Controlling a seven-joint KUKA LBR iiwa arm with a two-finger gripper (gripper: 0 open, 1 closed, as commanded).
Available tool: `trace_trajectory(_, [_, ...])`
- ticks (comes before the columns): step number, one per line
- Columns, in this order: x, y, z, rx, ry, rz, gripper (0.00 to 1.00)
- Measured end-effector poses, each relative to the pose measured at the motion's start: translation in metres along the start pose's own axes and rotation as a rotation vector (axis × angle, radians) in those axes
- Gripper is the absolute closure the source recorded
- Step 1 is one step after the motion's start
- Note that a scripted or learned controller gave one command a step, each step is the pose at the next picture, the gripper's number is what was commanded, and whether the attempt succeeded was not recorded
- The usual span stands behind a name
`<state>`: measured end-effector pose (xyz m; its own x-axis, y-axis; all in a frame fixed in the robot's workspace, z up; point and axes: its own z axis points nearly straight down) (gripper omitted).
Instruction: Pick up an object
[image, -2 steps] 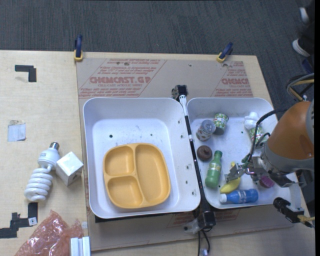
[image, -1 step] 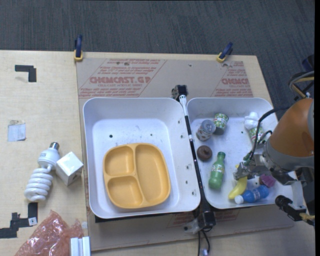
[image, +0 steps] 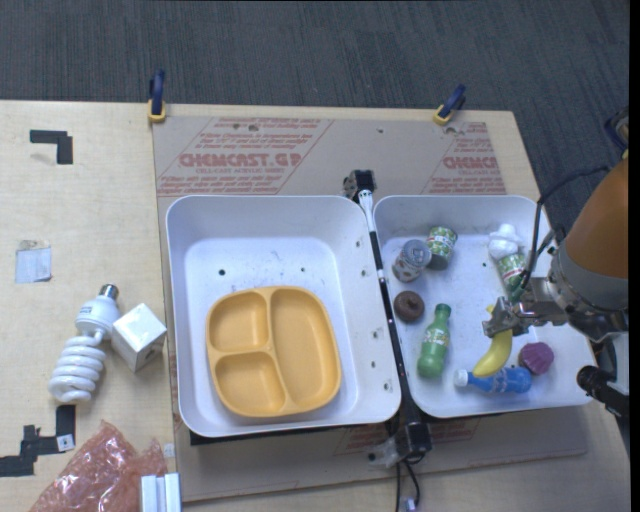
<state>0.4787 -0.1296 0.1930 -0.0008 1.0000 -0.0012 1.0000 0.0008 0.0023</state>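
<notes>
Banana (image: 493, 353) lies in the right bin (image: 470, 208), unlifted; the claw (image: 505, 318) hangs just over its top end, grip state unclear. Grasp and lift remain.

Light bulb (image: 82, 345) beside white cube (image: 139, 335)
</notes>
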Motion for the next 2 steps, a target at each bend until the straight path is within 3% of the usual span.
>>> trace_trajectory(1, [0.024,0.0,0.002,0.0,0.0,-0.001,1.0])
trace_trajectory(2, [0.012,-0.001,0.013,0.003,0.001,0.002,1.0])
